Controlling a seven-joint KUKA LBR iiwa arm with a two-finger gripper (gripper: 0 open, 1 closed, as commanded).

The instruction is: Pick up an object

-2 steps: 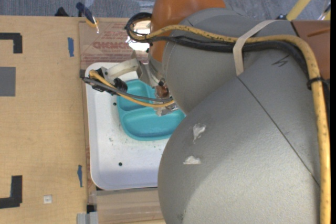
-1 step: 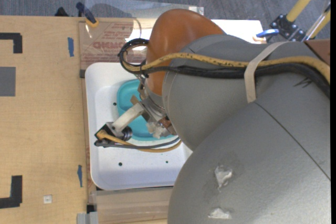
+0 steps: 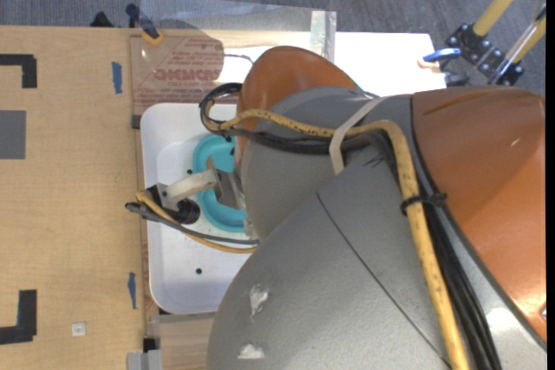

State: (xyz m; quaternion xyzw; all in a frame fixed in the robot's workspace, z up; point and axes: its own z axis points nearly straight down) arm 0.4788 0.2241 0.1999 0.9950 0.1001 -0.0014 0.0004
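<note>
Camera view: the arm (image 3: 381,238) reached deep into the left white bin (image 3: 160,186), its gripper (image 3: 221,186) low over a teal ring-shaped object (image 3: 212,159) lying near the bin's middle. Finger state could not be told. The object appeared light, rigid, smooth plastic; its rim likely offered the best hold.

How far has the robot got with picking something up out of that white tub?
Done: the grey arm has reached down into the white bin, right over a teal object. In hand: the arm's bulk hides the contact, so a grip cannot be confirmed. Left: securing the teal object, if that is the target, and lifting it out; it seems low in the bin.
</note>
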